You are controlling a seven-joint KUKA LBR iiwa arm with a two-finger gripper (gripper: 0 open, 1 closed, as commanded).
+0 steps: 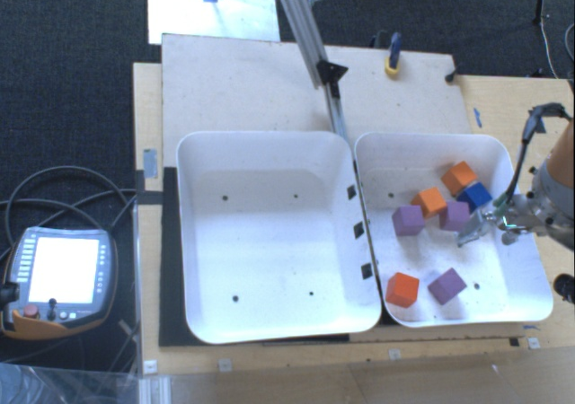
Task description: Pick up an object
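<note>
Beside gripper (476,230) – purple cube (455,215), blue cube (475,195).

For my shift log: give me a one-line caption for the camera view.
Gripper reaches into the right bin beside a purple cube, among orange, purple and blue cubes.

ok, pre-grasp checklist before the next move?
1. Cubes in reach, right bin: ok, seven there.
2. Gripper over right bin: ok, beside the purple cube.
3. Finger state: cannot tell.
4. Anything held: cannot tell.
5. Target stands alone: not ok, that cube crowds the blue cube and an orange cube.
6. Easier picks: ok, the front orange cube and front purple cube stand apart.
</note>
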